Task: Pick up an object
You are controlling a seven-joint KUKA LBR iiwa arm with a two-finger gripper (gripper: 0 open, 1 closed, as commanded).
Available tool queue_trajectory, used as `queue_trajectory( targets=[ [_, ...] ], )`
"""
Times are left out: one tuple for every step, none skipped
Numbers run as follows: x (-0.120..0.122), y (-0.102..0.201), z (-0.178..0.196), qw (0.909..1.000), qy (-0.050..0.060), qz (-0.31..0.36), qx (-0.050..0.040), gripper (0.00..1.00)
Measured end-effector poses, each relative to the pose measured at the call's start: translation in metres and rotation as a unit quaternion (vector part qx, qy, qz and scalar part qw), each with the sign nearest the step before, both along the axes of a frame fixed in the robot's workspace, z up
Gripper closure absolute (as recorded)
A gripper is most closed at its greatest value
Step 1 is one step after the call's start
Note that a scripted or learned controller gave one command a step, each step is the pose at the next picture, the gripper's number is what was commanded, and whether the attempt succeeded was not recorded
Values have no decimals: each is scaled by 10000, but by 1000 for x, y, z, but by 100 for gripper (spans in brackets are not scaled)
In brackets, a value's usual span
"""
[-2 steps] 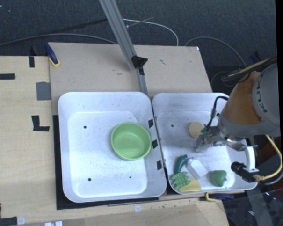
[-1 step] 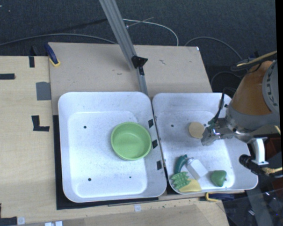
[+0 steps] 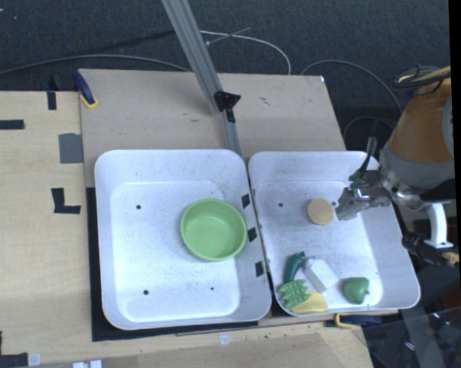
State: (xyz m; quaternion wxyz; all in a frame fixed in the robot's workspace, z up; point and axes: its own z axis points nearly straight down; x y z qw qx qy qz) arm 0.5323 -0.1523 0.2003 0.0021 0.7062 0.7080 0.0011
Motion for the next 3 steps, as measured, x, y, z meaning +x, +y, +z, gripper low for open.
queue_trajectory(
  targets=[
    [0, 7, 45, 10000, 3, 0, 2, 100],
    [19, 67, 37, 10000, 30, 23, 15, 100],
    [45, 110, 39, 10000, 23, 20, 14, 100]
  ],
)
